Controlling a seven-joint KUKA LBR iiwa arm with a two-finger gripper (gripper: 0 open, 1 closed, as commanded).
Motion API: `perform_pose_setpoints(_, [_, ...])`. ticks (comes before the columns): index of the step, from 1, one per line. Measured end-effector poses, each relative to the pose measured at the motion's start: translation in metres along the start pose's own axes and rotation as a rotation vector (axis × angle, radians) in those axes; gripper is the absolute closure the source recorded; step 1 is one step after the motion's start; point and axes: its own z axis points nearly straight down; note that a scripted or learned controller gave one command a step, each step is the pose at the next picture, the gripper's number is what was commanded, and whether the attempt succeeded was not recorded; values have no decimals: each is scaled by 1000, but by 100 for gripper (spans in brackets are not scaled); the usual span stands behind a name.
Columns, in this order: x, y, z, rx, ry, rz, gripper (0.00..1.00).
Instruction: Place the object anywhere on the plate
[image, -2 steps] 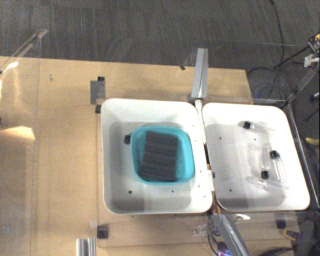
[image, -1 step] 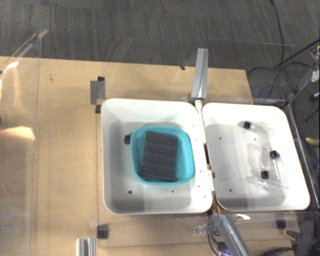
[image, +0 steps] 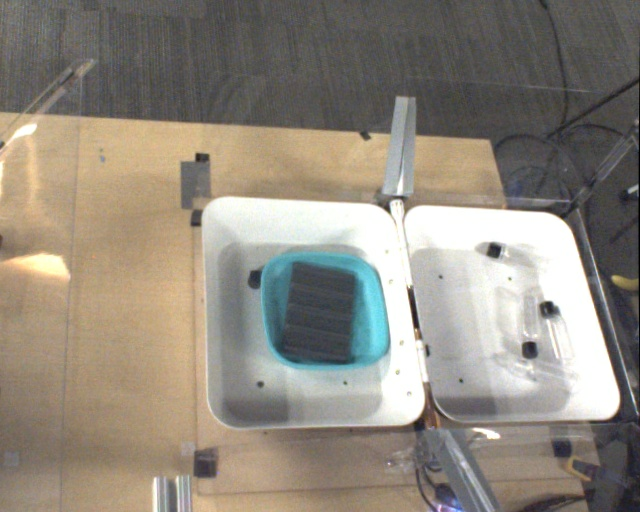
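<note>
Placement looked finished from my console, since the dark ribbed block (image: 318, 312) lay flat in the middle of the teal plate (image: 373, 325) in the left bin (image: 228, 385), so I judged the next move called only for confirming it sat steady

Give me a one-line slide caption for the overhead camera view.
Dark ridged block lying on a teal plate in the left white bin; clear plastic pieces in the right bin.

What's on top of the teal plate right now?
A dark ribbed block lies on the plate, covering its middle; whatever is under the block is hidden. The plate sits in the left bin.
</note>
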Motion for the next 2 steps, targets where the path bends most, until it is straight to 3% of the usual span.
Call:
perform_pose_setpoints(1, [-60, -12, -1, -1, 1, 4, 0])
perform_pose_setpoints(2, [-60, -12, 0, 0, 1, 5, 0])
